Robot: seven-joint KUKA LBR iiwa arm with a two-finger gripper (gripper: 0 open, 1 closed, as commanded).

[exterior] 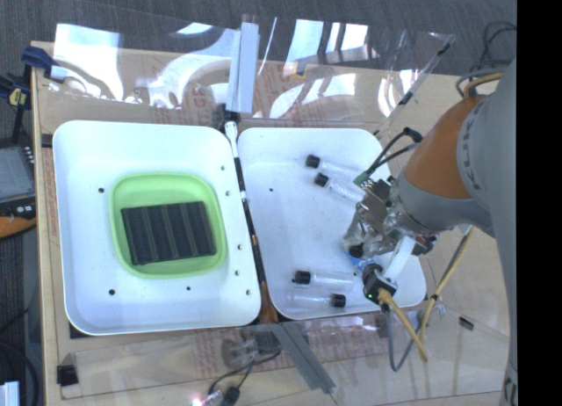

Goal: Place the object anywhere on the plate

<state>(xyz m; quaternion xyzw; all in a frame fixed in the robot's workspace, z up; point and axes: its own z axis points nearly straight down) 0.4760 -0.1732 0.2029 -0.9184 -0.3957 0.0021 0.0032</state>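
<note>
A green square plate (119, 211) lies in the middle of the left bin (75, 154), and a dark ribbed slab (167, 230) rests flat on it. In the right bin (281, 220) lie several clear vials with black caps: one vial (335, 186) at the upper middle, a short cap piece (312, 161) above it, and two vials (314, 279) (332, 300) near the front edge. My gripper (362, 246) hangs low over the right side of the right bin, far from the plate. The wrist body hides its tip.
A raised divider (244, 211) separates the two bins. Clear plastic sheeting (263, 53) stands behind the bins. Cables and a yellow tube (408, 334) trail from the wrist past the right bin's front corner.
</note>
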